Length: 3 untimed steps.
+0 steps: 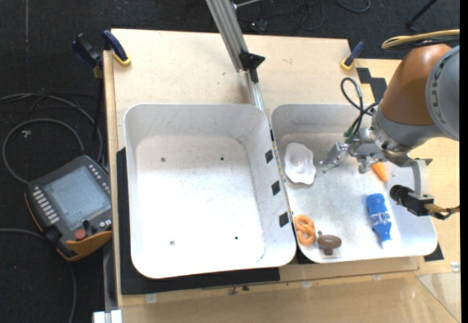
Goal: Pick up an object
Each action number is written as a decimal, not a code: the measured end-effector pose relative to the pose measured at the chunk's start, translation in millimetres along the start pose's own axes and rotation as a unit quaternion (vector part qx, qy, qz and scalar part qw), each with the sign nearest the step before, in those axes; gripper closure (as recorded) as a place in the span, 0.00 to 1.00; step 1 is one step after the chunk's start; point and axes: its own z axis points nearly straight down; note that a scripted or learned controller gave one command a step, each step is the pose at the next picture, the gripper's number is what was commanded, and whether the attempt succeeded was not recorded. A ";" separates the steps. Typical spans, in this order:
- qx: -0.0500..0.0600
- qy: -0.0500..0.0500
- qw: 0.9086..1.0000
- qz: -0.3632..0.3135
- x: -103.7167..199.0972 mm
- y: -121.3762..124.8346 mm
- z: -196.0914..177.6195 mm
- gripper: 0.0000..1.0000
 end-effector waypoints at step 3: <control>-0.005 -0.001 1.000 -0.002 6.9 -2.1 -79.3 1.00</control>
